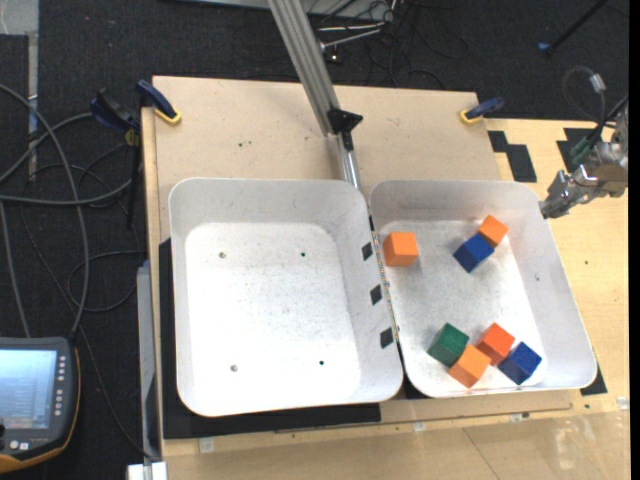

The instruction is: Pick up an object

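Two shallow white plastic bins sit side by side on the pale wooden surface (260,128); the right bin (560,298) holds seven small cubes, the left bin (200,208) beside it.

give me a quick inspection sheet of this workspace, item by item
surface: tan bench bearing a left bin and a right bin, side by side.
job's things: all in the right bin. Far end: lone orange cube, blue cube touching an orange one. Near end: green cube, two orange cubes and a blue cube, clustered.
clutter: blue-and-yellow clamps at the bench's far corners.
end effector: outside the right bin's far right corner, holding nothing; finger state unclear.
cables: black cables on the floor, left.
surroundings: pendant screen lower left; metal pole slanting over the bench.
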Controlling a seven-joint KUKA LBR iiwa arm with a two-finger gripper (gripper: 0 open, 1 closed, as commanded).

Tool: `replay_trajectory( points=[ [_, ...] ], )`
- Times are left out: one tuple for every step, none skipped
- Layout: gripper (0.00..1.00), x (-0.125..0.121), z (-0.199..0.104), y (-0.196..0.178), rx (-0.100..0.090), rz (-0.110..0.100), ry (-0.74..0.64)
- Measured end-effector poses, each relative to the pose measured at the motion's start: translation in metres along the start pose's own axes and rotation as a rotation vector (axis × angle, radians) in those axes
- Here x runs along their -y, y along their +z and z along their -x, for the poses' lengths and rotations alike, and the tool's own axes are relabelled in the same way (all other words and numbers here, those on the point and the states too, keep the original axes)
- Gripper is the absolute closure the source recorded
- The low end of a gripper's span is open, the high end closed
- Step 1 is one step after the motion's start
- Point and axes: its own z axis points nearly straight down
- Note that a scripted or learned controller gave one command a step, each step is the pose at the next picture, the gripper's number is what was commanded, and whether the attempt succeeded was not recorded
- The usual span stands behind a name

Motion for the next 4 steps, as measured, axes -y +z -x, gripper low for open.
replay_trajectory(
  points=[
    [1.0,-0.006,-0.043,0.006,-0.003,-0.003,-0.004],
    [1.0,-0.008,-0.098,0.003,-0.003,-0.002,-0.006],
    [1.0,-0.004,-0.157,0.021,-0.004,-0.005,-0.006],
    [1.0,-0.01,-0.206,0.021,-0.003,-0.003,-0.006]
  ],
)
